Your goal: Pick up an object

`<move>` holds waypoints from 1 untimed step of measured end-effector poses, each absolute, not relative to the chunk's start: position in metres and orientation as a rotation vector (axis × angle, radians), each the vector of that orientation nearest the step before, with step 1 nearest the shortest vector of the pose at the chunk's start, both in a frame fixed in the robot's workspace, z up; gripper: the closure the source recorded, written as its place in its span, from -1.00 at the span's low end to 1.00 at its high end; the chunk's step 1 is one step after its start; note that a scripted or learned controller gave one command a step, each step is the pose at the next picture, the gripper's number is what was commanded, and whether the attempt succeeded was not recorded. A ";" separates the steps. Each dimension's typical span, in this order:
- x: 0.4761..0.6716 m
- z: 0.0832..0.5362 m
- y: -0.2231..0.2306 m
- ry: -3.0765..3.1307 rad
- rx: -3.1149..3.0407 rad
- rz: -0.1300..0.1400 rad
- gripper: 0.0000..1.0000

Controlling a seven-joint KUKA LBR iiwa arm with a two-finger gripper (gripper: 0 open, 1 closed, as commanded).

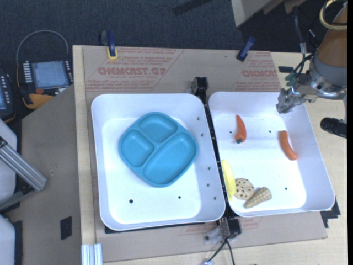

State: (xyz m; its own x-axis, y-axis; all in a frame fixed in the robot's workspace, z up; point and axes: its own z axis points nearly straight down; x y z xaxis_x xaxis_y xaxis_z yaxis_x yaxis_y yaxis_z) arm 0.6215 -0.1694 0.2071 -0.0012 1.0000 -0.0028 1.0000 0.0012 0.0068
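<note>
Sausage (287,145), orange and short, lies at about three o'clock in the right bin (314,203), the nearest piece to the robot's hand (287,99), which hangs over the bin's upper right corner at about one o'clock. Whether the hand is apart or together cannot be told from this angle; nothing is seen in it. The sausage looks like a light plastic toy, smooth and probably slippery, stiff enough to take a squeeze; a grip across its middle, square to its length, seems the safest hold, since the rounded ends would likely slide out.

A carrot (240,129) rests near eleven o'clock in the same bin, well apart from the sausage, slim and tapered, best taken at its thicker part. Along the bin's left wall a banana (228,176) lies just beside a cookie (243,187), with a cone (258,197) touching or nearly touching the cookie at six o'clock; that crowding would make a clean grab harder.

The left bin (110,203) holds a blue divided plate (159,148), flat and wide, a poor fit for two fingers. Both bins sit on a board-covered desk (165,70).
</note>
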 end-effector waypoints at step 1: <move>0.623 0.261 -0.170 2.218 2.214 0.006 1.00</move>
State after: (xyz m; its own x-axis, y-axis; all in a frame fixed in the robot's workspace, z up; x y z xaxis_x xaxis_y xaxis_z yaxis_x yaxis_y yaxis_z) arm 0.6229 -0.1696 0.2614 -0.0017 1.0000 -0.0029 1.0000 0.0017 0.0080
